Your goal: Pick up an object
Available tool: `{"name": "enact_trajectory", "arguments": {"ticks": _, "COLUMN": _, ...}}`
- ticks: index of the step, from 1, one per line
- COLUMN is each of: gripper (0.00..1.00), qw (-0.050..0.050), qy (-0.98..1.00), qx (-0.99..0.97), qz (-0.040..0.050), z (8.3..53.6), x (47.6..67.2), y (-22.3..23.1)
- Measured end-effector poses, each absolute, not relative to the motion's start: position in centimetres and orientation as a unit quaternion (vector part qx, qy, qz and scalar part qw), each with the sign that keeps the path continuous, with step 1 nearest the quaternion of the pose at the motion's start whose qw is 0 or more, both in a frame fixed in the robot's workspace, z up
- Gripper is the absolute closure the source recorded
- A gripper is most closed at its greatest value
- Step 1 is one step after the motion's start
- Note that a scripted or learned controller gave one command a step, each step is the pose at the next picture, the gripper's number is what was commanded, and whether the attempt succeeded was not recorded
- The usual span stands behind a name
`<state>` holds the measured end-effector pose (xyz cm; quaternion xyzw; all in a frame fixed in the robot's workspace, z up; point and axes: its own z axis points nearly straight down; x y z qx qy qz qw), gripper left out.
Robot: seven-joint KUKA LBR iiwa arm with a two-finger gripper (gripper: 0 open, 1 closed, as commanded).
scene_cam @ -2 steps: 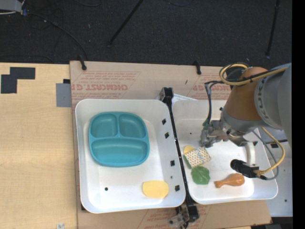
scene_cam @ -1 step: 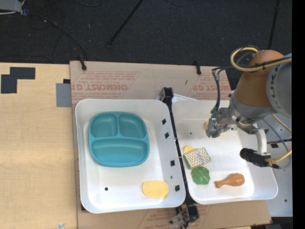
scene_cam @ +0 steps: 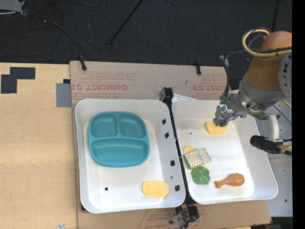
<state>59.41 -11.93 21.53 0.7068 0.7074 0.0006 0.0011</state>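
Two white bins sit side by side on the bench. Over the right bin (scene_cam: 267, 175), the gripper (scene_cam: 221, 120) hangs directly above a flat yellow piece (scene_cam: 217, 129), touching its upper edge; nothing visibly held.

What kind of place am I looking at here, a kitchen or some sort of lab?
Most likely a robotics lab, not a kitchen. A robot arm lowers its claw over a white bin of toy food, such as a plastic drumstick. Loose cables trail over the dark floor behind the bench.
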Motion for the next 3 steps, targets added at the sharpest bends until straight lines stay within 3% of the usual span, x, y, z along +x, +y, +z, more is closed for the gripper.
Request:
{"name": "enact_trajectory", "arguments": {"ticks": 1, "gripper": 1.00, "qw": 0.000, "qy": 0.708, "qx": 0.707, "qz": 0.0001, "z": 26.7, "x": 59.4, "y": -12.0}}
{"name": "enact_trajectory", "arguments": {"ticks": 3, "gripper": 1.00, "qw": -0.002, "qy": 0.709, "qx": 0.706, "qz": -0.0013, "z": 25.3, "x": 60.1, "y": -0.9}}
